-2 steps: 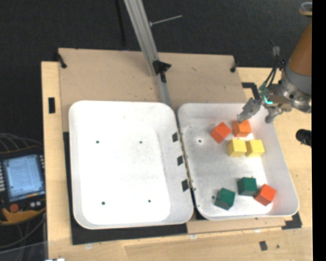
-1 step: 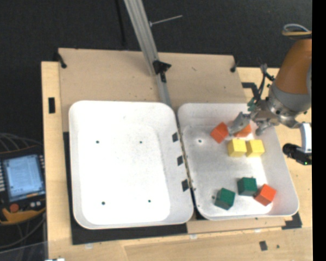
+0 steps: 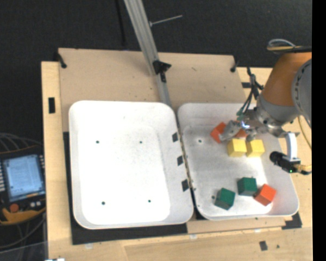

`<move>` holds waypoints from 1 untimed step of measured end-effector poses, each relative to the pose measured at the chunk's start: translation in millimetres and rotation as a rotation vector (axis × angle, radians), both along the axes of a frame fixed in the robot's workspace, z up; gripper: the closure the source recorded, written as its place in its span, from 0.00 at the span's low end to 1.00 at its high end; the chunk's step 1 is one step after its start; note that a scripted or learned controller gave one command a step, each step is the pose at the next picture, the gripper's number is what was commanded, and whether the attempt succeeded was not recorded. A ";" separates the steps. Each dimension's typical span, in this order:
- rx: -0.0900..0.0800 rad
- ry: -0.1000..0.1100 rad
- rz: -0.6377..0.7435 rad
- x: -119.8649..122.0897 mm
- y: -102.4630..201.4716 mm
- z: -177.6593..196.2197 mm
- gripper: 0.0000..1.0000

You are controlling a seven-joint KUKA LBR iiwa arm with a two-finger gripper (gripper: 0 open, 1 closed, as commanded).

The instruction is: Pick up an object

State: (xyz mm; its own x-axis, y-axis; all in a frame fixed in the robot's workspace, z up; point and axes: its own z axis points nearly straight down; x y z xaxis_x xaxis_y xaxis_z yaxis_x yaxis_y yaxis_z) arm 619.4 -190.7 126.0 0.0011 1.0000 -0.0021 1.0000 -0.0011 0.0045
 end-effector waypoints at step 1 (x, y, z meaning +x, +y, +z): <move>-0.002 -0.006 0.001 4.0 -0.6 -24.7 0.00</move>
State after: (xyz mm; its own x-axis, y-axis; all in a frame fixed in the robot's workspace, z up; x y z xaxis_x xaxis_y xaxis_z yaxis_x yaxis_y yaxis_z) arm 623.4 -191.3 101.3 0.0006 1.0000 -0.0039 0.9999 -0.0005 0.0108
